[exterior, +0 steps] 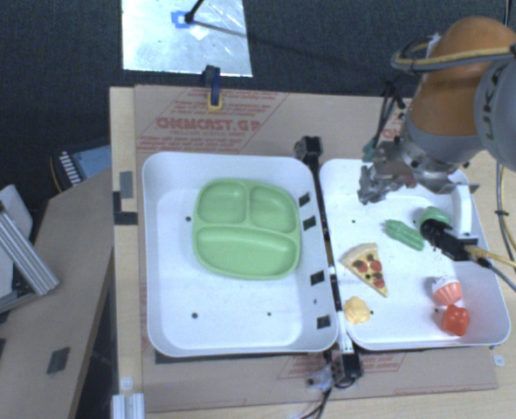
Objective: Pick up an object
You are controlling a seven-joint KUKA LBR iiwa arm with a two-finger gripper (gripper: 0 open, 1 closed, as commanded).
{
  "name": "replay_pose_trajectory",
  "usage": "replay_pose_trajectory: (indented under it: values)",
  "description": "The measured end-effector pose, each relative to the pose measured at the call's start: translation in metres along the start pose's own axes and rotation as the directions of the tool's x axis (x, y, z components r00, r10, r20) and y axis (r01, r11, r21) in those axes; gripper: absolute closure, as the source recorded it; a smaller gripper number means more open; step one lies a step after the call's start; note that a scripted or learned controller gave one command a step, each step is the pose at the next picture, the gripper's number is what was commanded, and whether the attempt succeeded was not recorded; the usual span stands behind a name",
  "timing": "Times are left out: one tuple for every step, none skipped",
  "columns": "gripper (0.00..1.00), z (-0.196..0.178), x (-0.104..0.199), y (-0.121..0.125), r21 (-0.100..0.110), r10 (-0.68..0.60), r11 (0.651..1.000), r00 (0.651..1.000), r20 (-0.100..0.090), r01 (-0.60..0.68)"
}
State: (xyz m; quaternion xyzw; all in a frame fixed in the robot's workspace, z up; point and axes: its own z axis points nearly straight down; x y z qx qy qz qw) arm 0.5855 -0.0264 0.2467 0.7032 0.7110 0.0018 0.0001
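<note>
My gripper (373,184) hangs over the far left part of the right bin (489,334), and I see nothing held in it. A green toy vegetable (402,233) lies just to the front right of it. A toy pizza slice (366,268) sits near the bin's middle left, with a small yellow piece (356,309) in front of it. At the front right are a red and white toy (445,288) and a red toy tomato (455,320), touching or nearly touching.
The left bin (175,326) holds a green divided plate (244,229). A black divider with clips (320,234) runs between the two bins. The arm's orange band (454,68) looms over the right bin's far side.
</note>
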Motion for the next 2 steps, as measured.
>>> replay_pose_trajectory:
  values:
    - [1.00,0.015,0.045,0.023,0.001,0.002,1.000,1.000,0.001,-0.002]
    - [1.00,0.022,0.107,0.037,0.000,0.000,1.000,1.000,0.000,0.000]
